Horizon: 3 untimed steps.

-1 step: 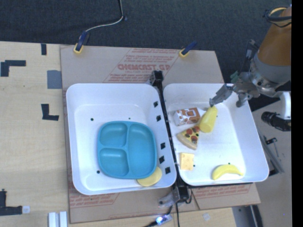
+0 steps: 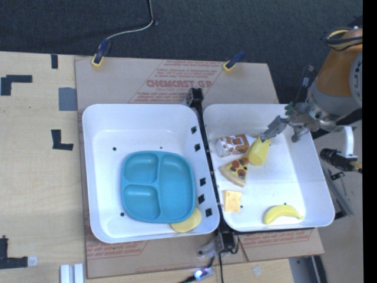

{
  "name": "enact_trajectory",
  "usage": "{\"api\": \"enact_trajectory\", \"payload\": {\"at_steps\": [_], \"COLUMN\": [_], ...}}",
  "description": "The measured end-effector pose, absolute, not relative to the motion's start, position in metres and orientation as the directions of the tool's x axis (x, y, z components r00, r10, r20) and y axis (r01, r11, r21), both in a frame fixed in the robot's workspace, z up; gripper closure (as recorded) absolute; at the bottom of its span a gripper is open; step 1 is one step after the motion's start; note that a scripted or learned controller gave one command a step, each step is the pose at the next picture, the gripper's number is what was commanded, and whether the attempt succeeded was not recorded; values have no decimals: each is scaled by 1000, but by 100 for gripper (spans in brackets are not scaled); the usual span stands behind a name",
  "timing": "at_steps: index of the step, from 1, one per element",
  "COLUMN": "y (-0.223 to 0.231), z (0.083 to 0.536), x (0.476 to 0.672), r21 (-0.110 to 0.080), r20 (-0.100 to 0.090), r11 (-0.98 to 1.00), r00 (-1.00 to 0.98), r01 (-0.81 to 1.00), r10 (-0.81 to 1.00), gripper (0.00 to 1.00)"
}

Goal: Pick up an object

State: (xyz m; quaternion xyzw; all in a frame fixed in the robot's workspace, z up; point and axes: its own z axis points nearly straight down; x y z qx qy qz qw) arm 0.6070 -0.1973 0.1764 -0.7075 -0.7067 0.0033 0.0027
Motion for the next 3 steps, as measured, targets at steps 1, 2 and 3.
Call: {"api": "enact_trajectory", "payload": {"at_steps": [1, 2, 3], "y": [-207, -207, -207], "z": [79, 97, 96], "x": [659, 660, 659], "r21": [2, 4, 3], "r20": [-3, -5, -5], "r11": [4, 5, 5], "r00": [-4, -5, -5], "r01": [1000, 1000, 1000], "r10": [1000, 1000, 1000], "gripper": [0, 100, 0]}}
